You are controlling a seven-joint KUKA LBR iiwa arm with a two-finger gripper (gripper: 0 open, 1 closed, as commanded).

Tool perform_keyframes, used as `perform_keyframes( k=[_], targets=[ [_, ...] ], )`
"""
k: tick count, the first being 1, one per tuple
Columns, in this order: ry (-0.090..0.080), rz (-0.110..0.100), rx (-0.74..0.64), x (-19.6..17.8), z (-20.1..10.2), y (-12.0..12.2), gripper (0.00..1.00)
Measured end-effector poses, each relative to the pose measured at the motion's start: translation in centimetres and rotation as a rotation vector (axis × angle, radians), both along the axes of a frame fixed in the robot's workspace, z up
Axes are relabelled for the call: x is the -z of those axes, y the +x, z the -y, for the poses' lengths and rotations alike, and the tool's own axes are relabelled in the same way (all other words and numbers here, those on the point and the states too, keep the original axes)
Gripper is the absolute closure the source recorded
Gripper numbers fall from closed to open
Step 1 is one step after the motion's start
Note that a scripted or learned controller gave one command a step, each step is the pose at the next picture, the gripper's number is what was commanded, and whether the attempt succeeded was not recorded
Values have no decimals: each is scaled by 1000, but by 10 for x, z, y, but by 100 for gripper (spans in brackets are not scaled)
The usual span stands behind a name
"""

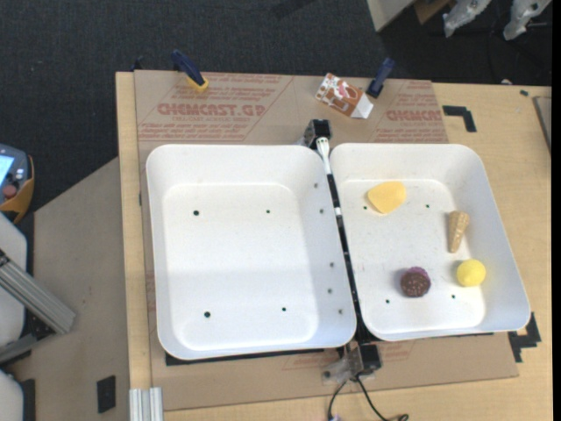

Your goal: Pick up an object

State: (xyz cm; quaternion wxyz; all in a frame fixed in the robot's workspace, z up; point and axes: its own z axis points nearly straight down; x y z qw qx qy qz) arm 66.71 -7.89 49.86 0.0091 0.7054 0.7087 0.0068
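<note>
The right bin [491, 314] holds four small objects. A flat yellow piece [386, 196] lies near its far middle. A tan cone [458, 230] rests by the right wall. Toward the near side sit a yellow ball [471, 273] and, left of it, a dark maroon round piece [415, 281]. All lie apart from one another. My gripper [495, 3] is at the top right corner of the camera view, beyond the bench's far edge and well away from the bins, with nothing seen in it.
The left bin [166, 235] lies beside the right one, their rims meeting along a dark seam [337, 226]. Two blue clamps [188, 68] [381, 75] and a small red-and-white packet [344, 95] sit on the cardboard at the far edge.
</note>
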Motion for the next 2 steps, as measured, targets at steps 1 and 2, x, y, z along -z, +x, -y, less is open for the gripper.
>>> perform_keyframes(
  k=[1, 2],
  targets=[
    [7, -12, -12, -40, -162, -1, 0],
    [7, -24, -10, -37, -283, -36, 0]
  ],
)
